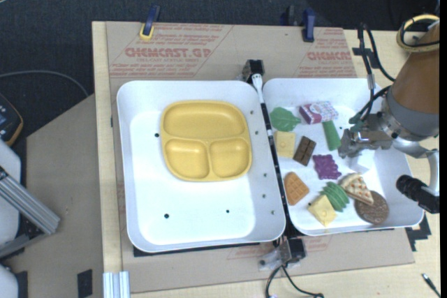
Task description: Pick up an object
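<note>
The right bin [391, 216] holds several toy foods. Among them are a green leaf [283, 118], a pink and white packet [318, 112], a green stick [331, 135], a yellow cheese square [285, 144] and a brown chocolate bar [304, 150]. Further forward lie purple grapes [325, 166], an orange waffle [296, 187], a cheese wedge [322, 209], a pizza slice [356, 186] and a brown cookie [372, 208]. My gripper [351, 145] hangs low over the bin's right half, just right of the green stick and above the grapes.
The left bin [140, 171] holds a yellow divided plate [207, 138]. A divider rail [267, 143] runs between the bins. The arm's orange band [419, 80] and grey wrist cover the right bin's far right side.
</note>
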`<state>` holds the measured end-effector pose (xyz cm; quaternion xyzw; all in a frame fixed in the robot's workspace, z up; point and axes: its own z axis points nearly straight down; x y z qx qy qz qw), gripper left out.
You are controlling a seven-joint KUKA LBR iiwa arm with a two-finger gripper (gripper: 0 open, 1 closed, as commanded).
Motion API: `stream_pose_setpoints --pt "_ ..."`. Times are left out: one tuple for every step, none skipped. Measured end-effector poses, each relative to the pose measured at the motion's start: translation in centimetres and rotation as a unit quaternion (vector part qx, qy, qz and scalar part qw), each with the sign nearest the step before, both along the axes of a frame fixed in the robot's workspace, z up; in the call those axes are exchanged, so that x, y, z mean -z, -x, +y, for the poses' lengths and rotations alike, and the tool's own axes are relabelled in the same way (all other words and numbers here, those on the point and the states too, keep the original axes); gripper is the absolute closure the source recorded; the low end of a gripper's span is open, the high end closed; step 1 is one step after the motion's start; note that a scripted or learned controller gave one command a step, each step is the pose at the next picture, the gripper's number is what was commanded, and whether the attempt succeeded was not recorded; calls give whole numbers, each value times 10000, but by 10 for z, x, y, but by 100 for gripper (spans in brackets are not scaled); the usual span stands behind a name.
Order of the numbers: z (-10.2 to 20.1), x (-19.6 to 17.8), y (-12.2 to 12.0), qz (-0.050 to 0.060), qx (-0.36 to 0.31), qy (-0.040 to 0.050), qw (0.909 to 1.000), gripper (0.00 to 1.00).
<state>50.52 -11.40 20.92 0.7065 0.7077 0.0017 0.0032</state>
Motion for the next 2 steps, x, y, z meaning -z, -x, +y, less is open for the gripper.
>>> stream_pose_setpoints --pt "0 -17 -1 9 1 -3 10000 100" --pt "10 -8 -47 13 -9 -5 10000 100"
